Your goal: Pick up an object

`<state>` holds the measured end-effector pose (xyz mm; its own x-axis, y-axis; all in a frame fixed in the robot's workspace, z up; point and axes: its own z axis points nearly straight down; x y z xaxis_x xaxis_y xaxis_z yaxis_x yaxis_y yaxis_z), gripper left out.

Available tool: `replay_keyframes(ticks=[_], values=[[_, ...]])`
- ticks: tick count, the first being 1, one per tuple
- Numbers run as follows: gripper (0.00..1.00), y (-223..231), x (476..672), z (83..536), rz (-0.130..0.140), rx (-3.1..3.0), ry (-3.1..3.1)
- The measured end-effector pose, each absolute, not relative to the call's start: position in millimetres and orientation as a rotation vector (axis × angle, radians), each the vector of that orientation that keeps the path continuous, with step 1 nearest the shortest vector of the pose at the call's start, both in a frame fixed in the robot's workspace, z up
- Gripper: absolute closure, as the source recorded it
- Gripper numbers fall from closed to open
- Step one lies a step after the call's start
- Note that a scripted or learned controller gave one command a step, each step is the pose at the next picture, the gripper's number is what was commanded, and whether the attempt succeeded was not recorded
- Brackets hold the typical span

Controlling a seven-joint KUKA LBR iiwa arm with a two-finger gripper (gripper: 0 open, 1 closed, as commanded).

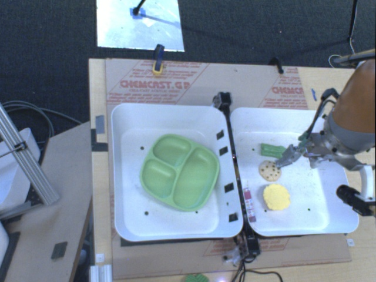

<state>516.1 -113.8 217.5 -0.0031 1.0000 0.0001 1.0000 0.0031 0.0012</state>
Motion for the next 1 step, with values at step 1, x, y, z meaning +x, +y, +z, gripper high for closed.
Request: replay_keyframes(ticks=[1], values=[[0.0,-49.9,503.4,360.8,0.022,2.199,2.227]])
